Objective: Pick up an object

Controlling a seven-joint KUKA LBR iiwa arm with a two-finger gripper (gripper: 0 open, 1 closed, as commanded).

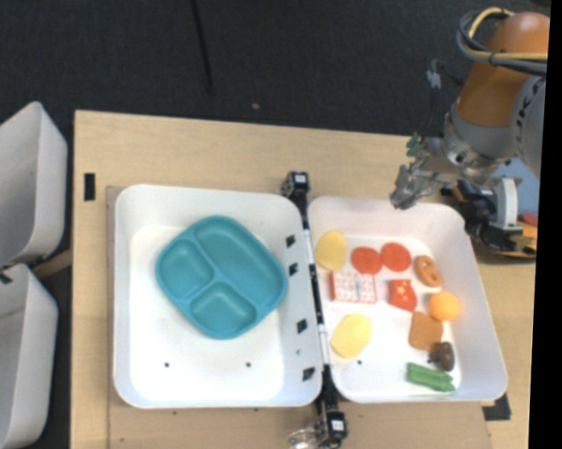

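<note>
The food pieces lie in the right bin (479, 304), all below and mostly left of my jaws (405, 195), which hang over that bin's far rim. The nearest are two red slices (381, 259). Around them I count two yellow pieces (332, 251), one pretzel (428, 271), one orange ball (444, 305), two red blocks (354, 287), one brown cube (425, 331), one dark lump (441, 355) and one green pod (430, 377), long axis left-right. One blue tray (222, 276) sits in the left bin (124, 351). Both bins rest on the counter (172, 147). I hold nothing I can see; how far I'm open, I cannot tell.
</note>
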